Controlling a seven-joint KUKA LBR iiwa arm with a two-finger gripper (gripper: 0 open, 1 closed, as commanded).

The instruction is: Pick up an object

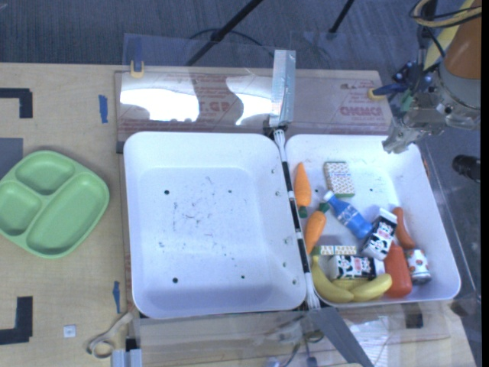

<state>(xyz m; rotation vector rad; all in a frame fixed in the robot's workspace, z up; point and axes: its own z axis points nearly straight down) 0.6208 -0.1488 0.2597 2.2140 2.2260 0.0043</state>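
Two white bins sit on the counter; the fingers (399, 140) hover over the right bin's (439, 228) far corner, their state unclear, carrots (302, 184) and bottle (348, 214) below-left.

A pale wooden bench (61, 98) spreads left of the claw. Behind it lies dark grey carpet (92, 6), crossed by black stand legs (244, 14).

Faint reddish print on the clear panel (306, 98) behind the bins is too blurred to read.
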